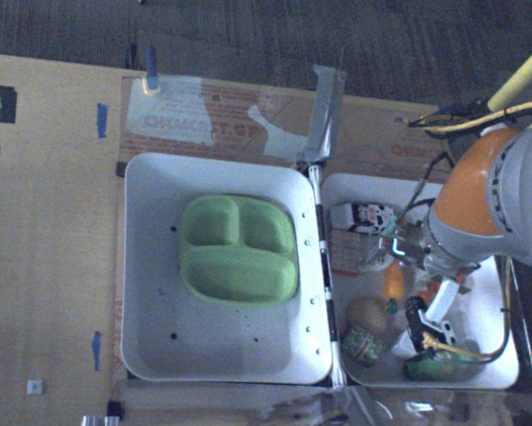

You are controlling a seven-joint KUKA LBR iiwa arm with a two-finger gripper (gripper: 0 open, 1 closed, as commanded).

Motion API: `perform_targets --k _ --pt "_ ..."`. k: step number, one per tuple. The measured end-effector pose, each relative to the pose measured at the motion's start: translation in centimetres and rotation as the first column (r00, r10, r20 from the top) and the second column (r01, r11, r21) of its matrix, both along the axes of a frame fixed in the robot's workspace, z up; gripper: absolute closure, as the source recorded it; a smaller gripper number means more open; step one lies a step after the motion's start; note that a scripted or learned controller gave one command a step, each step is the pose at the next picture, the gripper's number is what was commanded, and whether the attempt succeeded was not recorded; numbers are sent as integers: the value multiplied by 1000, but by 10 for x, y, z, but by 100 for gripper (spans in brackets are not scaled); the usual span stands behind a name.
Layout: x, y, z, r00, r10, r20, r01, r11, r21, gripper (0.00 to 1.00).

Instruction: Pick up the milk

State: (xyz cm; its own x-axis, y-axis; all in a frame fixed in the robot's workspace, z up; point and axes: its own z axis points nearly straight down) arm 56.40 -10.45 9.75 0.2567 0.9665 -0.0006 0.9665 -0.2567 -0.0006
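Observation:
The milk (pixel 369 214) is a small white carton with black cow patches, lying at the far left end of the right bin (pixel 505 357). My gripper (pixel 392 251) hangs over the middle of that bin, just right of and nearer than the carton. Nothing shows as lifted. The grey wrist with its orange band (pixel 469 194) covers the bin's far right part.
A flat printed packet (pixel 343 250) lies beside the milk. Nearer sit an orange piece (pixel 393 285), a brown round item (pixel 367 313), a green can (pixel 362 344) and a dark green item (pixel 434 368). The left bin (pixel 148 271) holds a green divided tray (pixel 239 250).

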Motion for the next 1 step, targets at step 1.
perform_targets --k 1 --pt "0 1 10 1000 3 -1 -3 1000 -1 100"
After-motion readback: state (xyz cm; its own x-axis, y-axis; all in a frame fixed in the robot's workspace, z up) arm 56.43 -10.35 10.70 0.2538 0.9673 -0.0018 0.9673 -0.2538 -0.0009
